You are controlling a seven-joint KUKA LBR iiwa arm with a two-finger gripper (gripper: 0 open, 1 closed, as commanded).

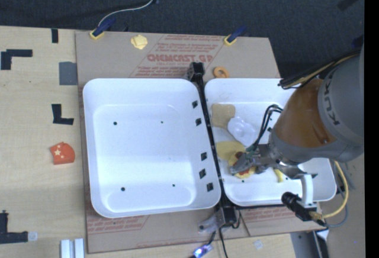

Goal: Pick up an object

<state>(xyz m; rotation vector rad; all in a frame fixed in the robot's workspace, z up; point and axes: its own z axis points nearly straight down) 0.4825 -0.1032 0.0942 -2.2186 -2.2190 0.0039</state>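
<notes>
My gripper [243, 165] is low in the right bin [269, 88], near its front left part, down among a cluster of small objects. A yellow flat piece [227, 149] lies just left of it, and small red and yellow bits [244, 174] sit right under its tip. A clear plastic object [241, 129] lies just behind it, and a tan slice [222, 113] rests further back. A small yellow piece [278, 176] lies to the right, by the wrist. The grey arm with its orange band [302, 121] covers the bin's right half.
The left bin [142, 88] stands beside the right one, with a black clip divider [204, 132] between them. Outside the bins lie a yellow lump [139, 42], an orange ring [219, 72] and a red block [62, 153]. Cables hang at the arm's front right.
</notes>
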